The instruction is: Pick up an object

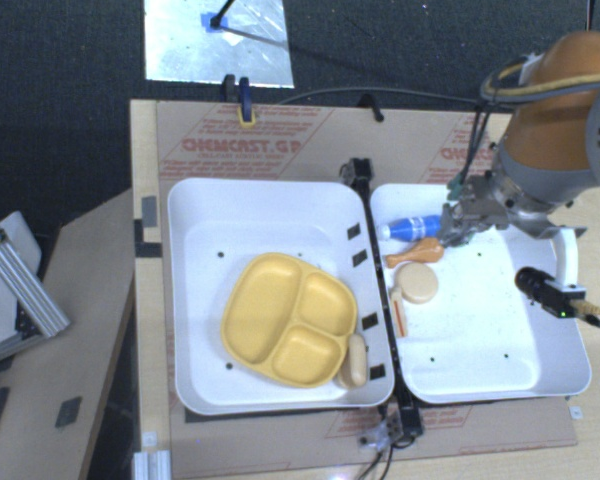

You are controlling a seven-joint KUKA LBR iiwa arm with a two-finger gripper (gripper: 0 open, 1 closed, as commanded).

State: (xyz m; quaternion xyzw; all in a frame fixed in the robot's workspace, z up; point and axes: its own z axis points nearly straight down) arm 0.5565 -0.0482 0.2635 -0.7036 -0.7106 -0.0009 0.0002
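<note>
My gripper (457, 226) hangs low at the back of the right bin (500, 358). It sits over the right end of a blue bottle with a white cap (410, 229) that lies on its side. Just below the bottle lies a tan drumstick-shaped toy (416, 254), its thick end close to the gripper. A round beige disc (417, 283) rests in front of that, and a thin orange stick (399, 318) lies by the bin's left wall. I see nothing lifted off the bin floor.
The left bin (210, 228) holds a yellow divided plate (288, 318) with a small beige bread-like piece (355, 360) at its front right corner. A black divider with clips (375, 268) runs between the bins. The grey and orange arm (560, 108) comes in from the right.
</note>
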